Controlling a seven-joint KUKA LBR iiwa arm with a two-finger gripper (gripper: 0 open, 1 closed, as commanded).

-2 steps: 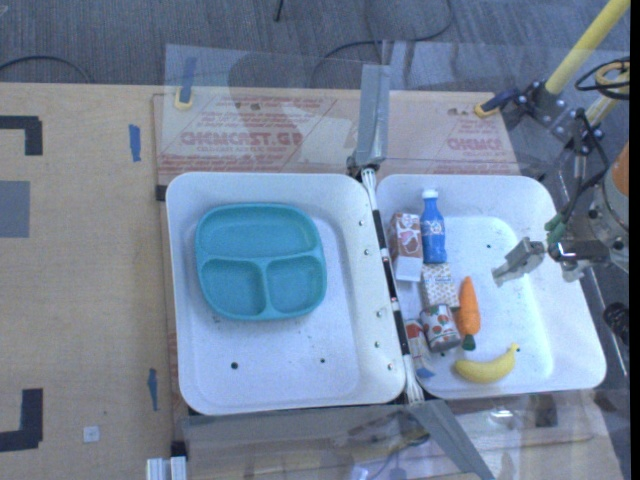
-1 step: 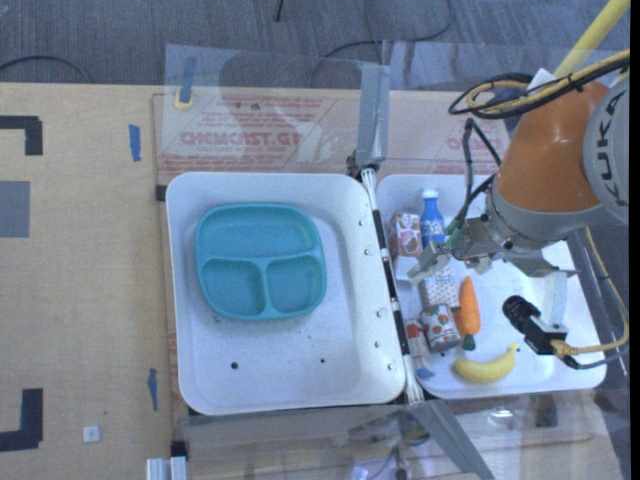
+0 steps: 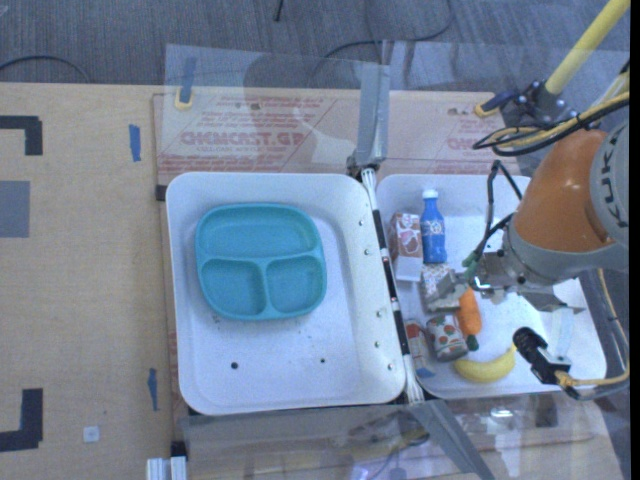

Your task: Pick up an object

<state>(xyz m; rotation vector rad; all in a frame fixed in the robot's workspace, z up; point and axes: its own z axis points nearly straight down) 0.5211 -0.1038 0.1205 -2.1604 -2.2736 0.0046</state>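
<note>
High slanted view over both bins

bins 2 | plate 1 | bottle 1 | banana 1 | carrot 1

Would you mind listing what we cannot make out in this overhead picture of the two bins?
- Gripper: the arm's orange band and wrist cover it from above, so whether the fingers are open or shut is unreadable.
- Right bin: its far right side lies under the arm.
- Small carton and can: labels too small to read.
- Carrot: its upper end sits under the wrist, so any contact is unclear.
</note>
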